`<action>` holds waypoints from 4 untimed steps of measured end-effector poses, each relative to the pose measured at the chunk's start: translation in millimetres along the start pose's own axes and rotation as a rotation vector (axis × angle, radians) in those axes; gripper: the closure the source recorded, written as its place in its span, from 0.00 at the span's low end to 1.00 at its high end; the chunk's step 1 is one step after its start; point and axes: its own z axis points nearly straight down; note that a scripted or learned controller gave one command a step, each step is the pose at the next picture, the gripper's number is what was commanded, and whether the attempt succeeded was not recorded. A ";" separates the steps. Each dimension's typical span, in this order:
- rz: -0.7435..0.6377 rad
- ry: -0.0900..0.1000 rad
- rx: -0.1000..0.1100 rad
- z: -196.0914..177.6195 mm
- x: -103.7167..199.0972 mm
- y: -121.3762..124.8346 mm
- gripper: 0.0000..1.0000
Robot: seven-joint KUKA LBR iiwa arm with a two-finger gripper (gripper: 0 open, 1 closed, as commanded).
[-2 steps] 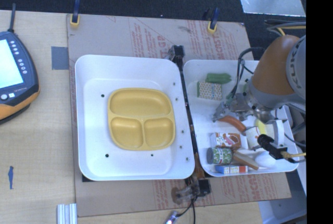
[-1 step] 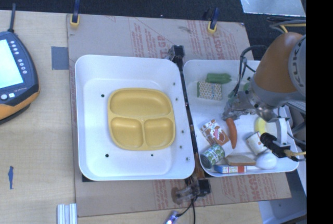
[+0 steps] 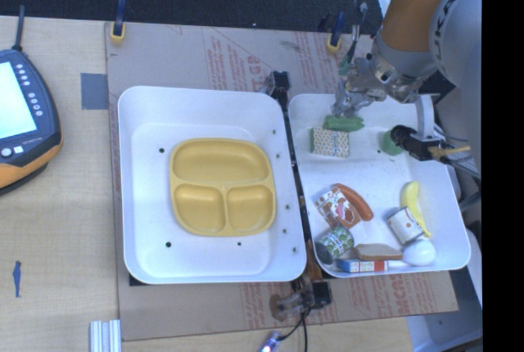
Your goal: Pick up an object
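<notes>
Gripper (image 3: 350,109) hung low over far end of right bin (image 3: 455,203), fingers pinching flat green object (image 3: 344,123) at its top edge. Patterned block (image 3: 331,142) lay just below-left of gripper, touching green object. Further toward camera: sausage (image 3: 357,200), banana (image 3: 413,205), small can (image 3: 403,224), white egg (image 3: 419,253). Well left of gripper, yellow divided tray (image 3: 222,186) sat in left bin (image 3: 143,178).
</notes>
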 end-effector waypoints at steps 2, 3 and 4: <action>0.001 -0.002 -0.005 96.9 -32.9 4.0 0.00; 0.002 -0.003 -0.003 97.1 -24.4 3.9 0.00; 0.002 -0.001 -0.003 97.2 -20.2 3.9 0.00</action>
